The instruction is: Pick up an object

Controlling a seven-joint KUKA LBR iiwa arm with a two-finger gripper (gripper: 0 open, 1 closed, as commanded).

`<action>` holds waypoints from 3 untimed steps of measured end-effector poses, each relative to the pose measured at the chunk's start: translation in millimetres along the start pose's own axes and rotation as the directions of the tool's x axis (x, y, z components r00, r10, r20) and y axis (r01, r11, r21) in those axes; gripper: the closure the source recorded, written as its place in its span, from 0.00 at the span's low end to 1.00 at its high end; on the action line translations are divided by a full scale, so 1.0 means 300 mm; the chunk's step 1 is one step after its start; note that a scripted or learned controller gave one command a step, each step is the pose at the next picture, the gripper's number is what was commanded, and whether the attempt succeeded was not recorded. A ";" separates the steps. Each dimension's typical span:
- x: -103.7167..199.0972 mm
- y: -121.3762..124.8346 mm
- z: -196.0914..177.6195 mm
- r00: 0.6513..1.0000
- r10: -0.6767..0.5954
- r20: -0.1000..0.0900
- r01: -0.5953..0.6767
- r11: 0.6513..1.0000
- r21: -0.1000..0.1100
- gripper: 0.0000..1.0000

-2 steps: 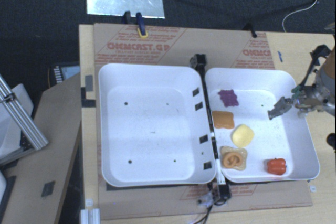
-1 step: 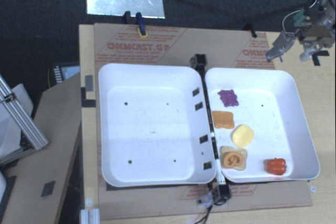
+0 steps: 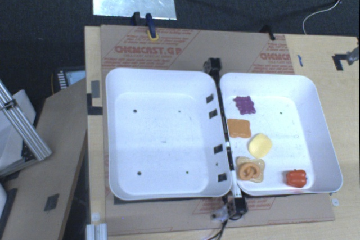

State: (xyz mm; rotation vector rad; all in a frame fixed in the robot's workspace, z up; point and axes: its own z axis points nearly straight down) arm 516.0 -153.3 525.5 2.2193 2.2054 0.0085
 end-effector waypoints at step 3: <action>-0.051 -0.101 -0.046 1.000 0.002 0.001 -0.002 1.000 0.003 1.00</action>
